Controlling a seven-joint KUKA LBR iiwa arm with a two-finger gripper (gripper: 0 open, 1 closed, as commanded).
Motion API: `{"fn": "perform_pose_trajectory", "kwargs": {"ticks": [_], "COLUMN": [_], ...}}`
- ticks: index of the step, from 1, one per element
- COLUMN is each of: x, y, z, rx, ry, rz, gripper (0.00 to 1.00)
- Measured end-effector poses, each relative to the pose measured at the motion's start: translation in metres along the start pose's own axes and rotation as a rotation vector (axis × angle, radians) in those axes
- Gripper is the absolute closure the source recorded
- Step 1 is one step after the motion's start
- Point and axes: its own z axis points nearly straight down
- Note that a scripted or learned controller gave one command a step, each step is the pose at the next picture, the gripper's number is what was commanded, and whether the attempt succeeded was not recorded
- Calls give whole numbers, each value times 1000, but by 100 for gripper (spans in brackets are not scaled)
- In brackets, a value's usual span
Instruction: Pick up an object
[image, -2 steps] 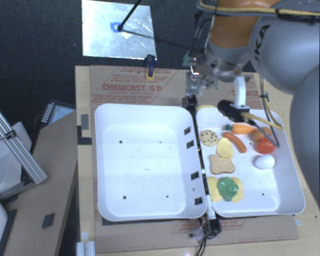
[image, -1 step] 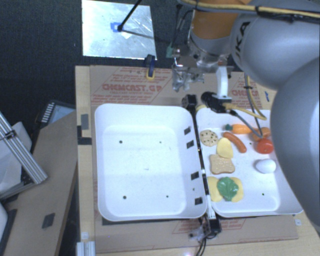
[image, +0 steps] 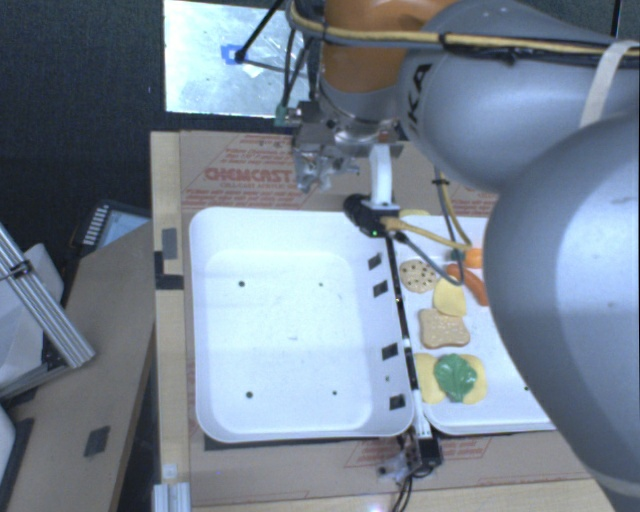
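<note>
Left bin (image: 280, 330) and right bin (image: 495, 405) sit side by side on the tabletop, their long rims meeting.

Arm (image: 520, 110) comes in from the right, covering the right bin's right part; orange band (image: 370, 30) at the top of the view.

Gripper (image: 318, 170) hangs over the tabletop's far edge, just beyond the left bin's far rim, near its far right corner. Too blurred to tell whether it is spread or closed. Nothing seen held in it.

Objects to pick, all in the right bin, in a line along its left side:
- round speckled cookie (image: 412, 273), farthest back
- orange carrot-like piece (image: 472, 280), right of the cookie, next to the arm
- pale yellow piece (image: 450, 297), just nearside of the cookie
- tan toast slice (image: 444, 327), touching the yellow piece
- green leafy piece (image: 457, 376) lying on a yellow one, nearest the tabletop's near edge
</note>
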Motion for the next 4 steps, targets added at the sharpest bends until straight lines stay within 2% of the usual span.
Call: {"fn": "perform_pose_trajectory", "kwargs": {"ticks": [1,2,3,4], "x": [41,60,59,59], "y": [1,1,1,1], "z": [-12,-57,-222,-241], "rx": [-2,-3,-18,-2], "ry": [1,1,5,0], "rz": [2,3,1,2], "gripper": [100,100,100,100]}}
